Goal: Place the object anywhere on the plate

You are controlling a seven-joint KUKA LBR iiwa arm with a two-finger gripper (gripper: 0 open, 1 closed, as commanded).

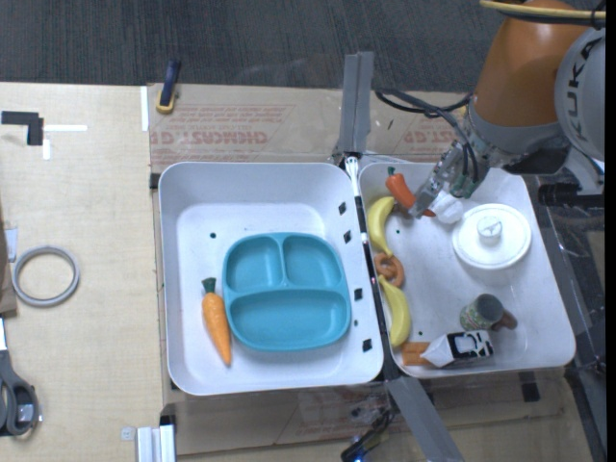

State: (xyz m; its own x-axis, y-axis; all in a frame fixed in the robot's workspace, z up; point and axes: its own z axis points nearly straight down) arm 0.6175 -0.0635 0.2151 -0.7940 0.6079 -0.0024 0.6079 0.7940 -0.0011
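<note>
A blue three-compartment plate (286,292) lies in the left white bin (183,219). An orange carrot (217,325) with a green top lies on that bin's floor, just left of the plate. My gripper (426,203) is low in the back of the right bin (544,287). It sits beside a small red-orange piece (399,190) and just behind a yellow banana (379,222). Whether it touches either one I cannot tell.
The right bin also holds a pretzel (389,269), a second banana (396,312), a white round lid (492,236), a dark cup-like item (484,312) and a white-and-black packet (462,346). A tape ring (43,275) and scissors (14,407) lie on the bench at left.
</note>
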